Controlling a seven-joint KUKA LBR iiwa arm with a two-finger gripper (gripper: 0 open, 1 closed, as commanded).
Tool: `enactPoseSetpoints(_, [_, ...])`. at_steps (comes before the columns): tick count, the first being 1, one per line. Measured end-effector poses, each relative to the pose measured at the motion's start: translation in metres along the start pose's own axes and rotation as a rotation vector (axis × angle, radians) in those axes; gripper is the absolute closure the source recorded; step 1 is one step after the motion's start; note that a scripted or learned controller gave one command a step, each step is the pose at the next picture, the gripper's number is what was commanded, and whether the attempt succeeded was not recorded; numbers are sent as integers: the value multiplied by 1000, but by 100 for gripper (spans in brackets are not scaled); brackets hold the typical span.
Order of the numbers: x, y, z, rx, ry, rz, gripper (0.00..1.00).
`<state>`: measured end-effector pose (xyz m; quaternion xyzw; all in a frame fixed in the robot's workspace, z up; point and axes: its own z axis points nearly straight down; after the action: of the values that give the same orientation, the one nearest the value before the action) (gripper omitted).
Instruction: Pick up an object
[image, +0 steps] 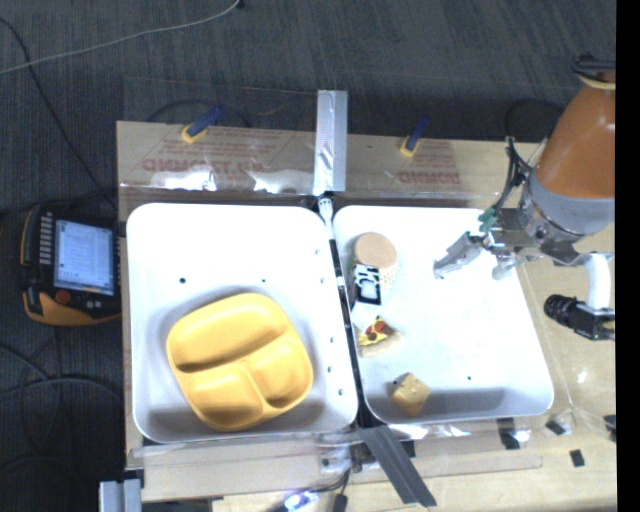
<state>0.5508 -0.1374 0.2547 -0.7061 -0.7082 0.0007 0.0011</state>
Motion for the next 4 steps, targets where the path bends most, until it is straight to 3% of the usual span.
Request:
enactPoseSetpoints(1, [-51,-11,-180,-3,-4,253,0])
enactPoseSetpoints(2, [-80,-25,-179,-2,-4,719,0])
enactPoseSetpoints(3, [-76,-39,-179,-1,-3,1252,0])
enactPoseSetpoints(4, [-43,-5,-179,0,-3,1367,0])
